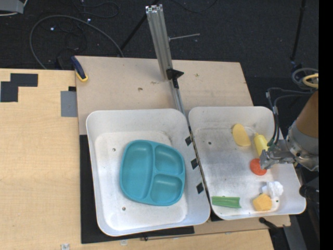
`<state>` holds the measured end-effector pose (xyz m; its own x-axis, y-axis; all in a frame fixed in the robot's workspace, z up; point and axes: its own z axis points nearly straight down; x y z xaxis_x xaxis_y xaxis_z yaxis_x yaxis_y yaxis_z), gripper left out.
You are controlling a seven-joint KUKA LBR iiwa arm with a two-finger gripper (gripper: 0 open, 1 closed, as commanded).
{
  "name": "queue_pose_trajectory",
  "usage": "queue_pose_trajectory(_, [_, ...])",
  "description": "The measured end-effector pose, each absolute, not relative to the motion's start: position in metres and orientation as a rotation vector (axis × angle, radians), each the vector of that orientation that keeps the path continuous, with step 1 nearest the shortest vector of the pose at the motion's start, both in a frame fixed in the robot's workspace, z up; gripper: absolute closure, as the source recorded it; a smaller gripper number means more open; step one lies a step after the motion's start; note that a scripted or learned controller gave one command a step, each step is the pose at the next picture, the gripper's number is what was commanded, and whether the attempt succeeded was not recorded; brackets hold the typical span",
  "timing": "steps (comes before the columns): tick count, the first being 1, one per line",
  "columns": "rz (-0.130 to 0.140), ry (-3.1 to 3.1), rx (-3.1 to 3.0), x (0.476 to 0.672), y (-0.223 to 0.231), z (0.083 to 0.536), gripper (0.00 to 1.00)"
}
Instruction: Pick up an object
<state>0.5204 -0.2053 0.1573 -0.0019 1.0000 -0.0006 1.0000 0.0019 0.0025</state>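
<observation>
**Arm low over the right bin, beside a red piece**

On the table, the left bin (99, 139) carries a teal divided plate (153, 172), lying flat near its middle with three compartments.

The right bin (218, 155) carries the small things. A green flat piece (226, 202) lies near the bin's front edge. Toward the back edge rests a pale yellow rounded piece (240, 135), and just beside it, nearer the right edge, a brighter yellow long piece (259, 142). A red round piece (257, 166) sits by the right edge. In the front right corner lie an orange-yellow chunk (263, 203) and a white crumpled piece (275, 188), touching or nearly so.

The gripper (266, 160) reaches in over the right edge, just beside the red piece and touching or overlapping it. Whether the fingers are spread or pressed together cannot be told.
</observation>
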Motion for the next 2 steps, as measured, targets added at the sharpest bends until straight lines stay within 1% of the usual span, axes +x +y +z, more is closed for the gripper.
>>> queue_pose_trajectory(1, [0.002,2.221,2.217,0.531,-0.208,0.210,1.00])
queue_pose_trajectory(2, [0.000,2.224,2.219,0.532,-0.208,0.225,1.00])
